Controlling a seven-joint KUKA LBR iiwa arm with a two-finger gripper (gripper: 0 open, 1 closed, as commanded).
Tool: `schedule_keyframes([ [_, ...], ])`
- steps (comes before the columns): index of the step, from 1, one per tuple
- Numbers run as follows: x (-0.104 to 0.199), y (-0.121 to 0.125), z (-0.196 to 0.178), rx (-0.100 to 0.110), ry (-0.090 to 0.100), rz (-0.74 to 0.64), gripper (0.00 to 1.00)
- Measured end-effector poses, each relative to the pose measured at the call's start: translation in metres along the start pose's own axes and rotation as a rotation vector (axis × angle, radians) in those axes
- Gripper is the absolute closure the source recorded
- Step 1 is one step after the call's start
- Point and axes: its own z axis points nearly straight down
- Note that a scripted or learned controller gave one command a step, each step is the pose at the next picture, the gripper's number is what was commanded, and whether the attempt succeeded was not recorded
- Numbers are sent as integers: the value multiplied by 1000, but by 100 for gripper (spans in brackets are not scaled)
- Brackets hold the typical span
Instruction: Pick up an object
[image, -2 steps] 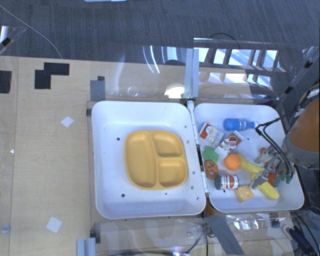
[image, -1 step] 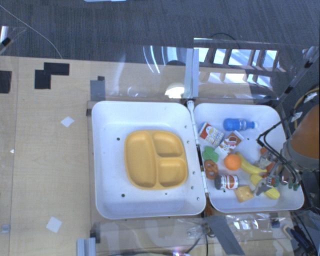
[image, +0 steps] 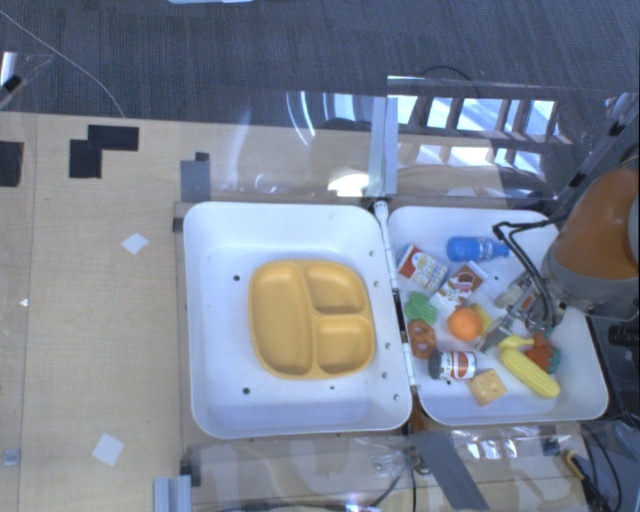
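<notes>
The gripper (image: 512, 318) hangs low in the right bin (image: 590, 405) among toy food, beside the orange (image: 464, 324) and corn cob (image: 529, 371); whether it grips anything I cannot tell, so nothing looks lifted yet

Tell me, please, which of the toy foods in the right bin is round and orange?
The orange, near the middle of the right bin. It is a plain ball; the corn cob is long and yellow.

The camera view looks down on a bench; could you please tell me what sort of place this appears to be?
Probably a robotics lab set up for grasping trials. Two white bins sit side by side: the left bin holds a yellow divided plate, the right bin toy food such as a corn cob, under a robot arm.
</notes>
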Motion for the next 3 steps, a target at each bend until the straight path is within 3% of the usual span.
schedule_keyframes([
  [1,-34,57,2,0,3,27,0],
  [2,-28,118,3,26,19,310,0],
  [3,-45,126,1,17,2,102,0],
])
